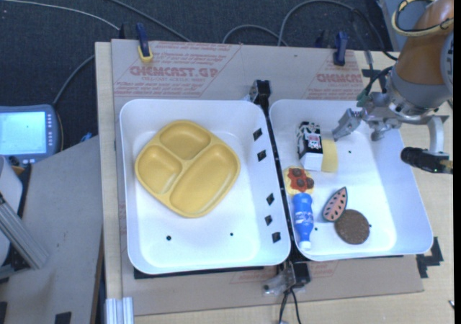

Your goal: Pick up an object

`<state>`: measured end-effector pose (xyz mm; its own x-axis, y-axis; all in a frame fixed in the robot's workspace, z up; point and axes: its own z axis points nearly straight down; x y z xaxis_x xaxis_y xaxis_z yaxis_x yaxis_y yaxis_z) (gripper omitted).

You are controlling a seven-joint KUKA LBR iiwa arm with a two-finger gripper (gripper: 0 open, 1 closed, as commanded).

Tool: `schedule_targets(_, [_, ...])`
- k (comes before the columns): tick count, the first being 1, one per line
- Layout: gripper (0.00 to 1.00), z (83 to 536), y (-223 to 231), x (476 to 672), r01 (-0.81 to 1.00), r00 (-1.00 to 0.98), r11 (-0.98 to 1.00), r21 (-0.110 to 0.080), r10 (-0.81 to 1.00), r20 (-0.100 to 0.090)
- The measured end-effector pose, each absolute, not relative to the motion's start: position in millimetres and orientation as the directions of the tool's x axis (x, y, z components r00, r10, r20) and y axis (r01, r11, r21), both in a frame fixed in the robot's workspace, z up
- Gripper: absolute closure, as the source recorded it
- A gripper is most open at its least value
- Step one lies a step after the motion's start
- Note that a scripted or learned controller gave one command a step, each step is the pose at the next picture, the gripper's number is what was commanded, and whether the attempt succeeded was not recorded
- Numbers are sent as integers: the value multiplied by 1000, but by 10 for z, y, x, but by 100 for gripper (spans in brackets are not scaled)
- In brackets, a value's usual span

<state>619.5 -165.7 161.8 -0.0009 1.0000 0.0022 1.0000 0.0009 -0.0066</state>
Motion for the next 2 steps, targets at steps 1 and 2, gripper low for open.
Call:
schedule_targets(1, [0,1128,-1640,6090,1000,0,0,-7,1000,3])
schedule_targets(2, [100,1279,-1643,6116,1000,0,0,1,1000,1])
